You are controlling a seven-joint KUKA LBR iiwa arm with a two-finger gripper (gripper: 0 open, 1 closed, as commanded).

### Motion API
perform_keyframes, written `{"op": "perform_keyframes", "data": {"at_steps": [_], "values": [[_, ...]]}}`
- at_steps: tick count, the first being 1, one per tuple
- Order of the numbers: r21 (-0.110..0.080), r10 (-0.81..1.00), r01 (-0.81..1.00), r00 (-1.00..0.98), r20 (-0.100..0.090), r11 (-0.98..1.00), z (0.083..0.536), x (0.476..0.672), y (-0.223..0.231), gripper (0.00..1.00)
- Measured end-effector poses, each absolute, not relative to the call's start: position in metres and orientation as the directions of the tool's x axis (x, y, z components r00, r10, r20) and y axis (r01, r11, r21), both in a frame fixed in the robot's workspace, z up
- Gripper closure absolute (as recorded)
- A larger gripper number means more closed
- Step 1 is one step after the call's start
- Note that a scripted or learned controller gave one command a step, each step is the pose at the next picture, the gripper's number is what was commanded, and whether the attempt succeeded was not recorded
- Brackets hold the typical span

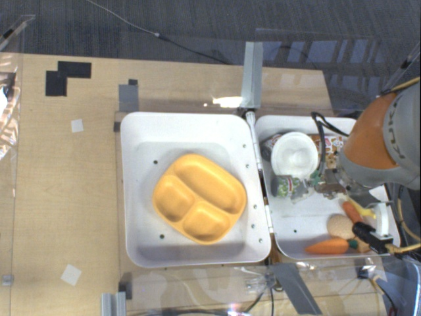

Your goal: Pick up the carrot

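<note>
The carrot lies at the near edge of the right bin, below and just left of the claw, well apart from it. A beige egg-shaped piece sits between them. The step in hand looks like the approach: the arm must next swing toward the near wall and descend over the carrot. Whether the claw is open or closed cannot be told; a white cup stands just left of it. A yellow tray rests in the left bin.

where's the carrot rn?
The carrot lies in the right bin, along its near edge toward the right corner, just below a beige egg-shaped item.
</note>
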State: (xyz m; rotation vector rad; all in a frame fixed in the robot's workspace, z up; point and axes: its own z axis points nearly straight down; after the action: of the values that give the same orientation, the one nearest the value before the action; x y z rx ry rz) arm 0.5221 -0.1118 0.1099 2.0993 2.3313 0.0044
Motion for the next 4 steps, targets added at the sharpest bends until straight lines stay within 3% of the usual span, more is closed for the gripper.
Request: {"op": "perform_keyframes", "data": {"at_steps": [1,2,3,4], "values": [[0.007,0.979,0.979,-0.202,-0.005,0.202,0.164,0.488,-0.163,0.00],[0.011,0.999,0.999,-0.037,-0.003,0.037,0.088,0.504,-0.159,0.00],[0.003,0.997,0.997,-0.071,0.002,0.071,0.092,0.488,-0.109,0.00],[0.009,0.991,0.991,0.130,-0.001,-0.130,0.170,0.489,-0.128,0.00]]}}
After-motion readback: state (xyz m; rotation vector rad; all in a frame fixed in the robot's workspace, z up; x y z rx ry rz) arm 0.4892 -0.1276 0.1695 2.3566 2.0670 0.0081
